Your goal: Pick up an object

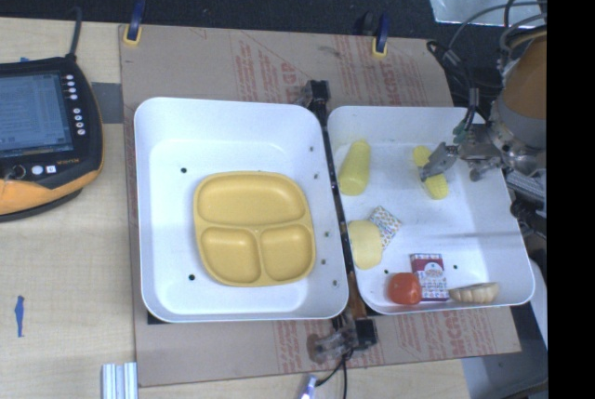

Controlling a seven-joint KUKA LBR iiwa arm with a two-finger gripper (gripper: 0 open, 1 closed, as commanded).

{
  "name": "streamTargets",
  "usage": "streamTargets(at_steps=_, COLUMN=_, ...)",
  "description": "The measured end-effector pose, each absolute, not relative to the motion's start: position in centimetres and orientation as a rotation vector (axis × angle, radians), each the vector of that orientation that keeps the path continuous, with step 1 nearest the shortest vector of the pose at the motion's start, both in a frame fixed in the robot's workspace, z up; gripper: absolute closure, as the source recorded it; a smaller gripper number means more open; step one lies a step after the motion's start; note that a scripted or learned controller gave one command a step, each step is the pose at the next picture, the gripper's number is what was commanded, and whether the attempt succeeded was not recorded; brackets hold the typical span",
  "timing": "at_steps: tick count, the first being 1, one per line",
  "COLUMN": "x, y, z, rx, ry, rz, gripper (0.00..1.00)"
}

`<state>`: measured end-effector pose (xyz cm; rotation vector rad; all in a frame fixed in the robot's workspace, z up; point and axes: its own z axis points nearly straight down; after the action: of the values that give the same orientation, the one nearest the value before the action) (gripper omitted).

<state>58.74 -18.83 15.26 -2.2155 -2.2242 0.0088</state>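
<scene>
The right bin [483, 230] holds several items. A small yellow piece [436, 186] lies near its back right. A yellow cylinder [354, 167] lies at its left wall. A pale yellow lump [364, 244] sits beside a checked wrapper [387, 221]. At the front are a red ball [403, 288], a red-and-white box [429, 276] and a beige bar [475, 293]. My gripper [458, 166] hangs low over the bin's back right. Its fingers stand apart, the left fingertip [436, 165] over the small yellow piece. Nothing shows gripped between them.
The left bin [167, 146] holds a yellow divided tray [254, 227]. A teach pendant [42, 132] lies on the bench at far left. Clamps [380, 33] pin the cardboard sheet at the back. The arm and cables crowd the right edge.
</scene>
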Motion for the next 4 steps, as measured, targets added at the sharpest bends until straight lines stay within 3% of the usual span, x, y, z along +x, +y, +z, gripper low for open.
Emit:
streamTargets(at_steps=1, x=63.4, y=-17.4, z=9.1, rx=-2.213, ry=-2.228, rz=0.007, gripper=0.00)
streamTargets(at_steps=2, x=65.7, y=-21.2, z=19.7, rx=-2.219, ry=-2.225, rz=0.001, gripper=0.00)
streamTargets(at_steps=3, x=65.6, y=-20.7, z=12.8, rx=-2.212, ry=-2.227, rz=0.006, gripper=0.00)
streamTargets(at_steps=4, x=65.7, y=-18.1, z=16.9, rx=-2.215, ry=-2.227, rz=0.001, gripper=0.00)
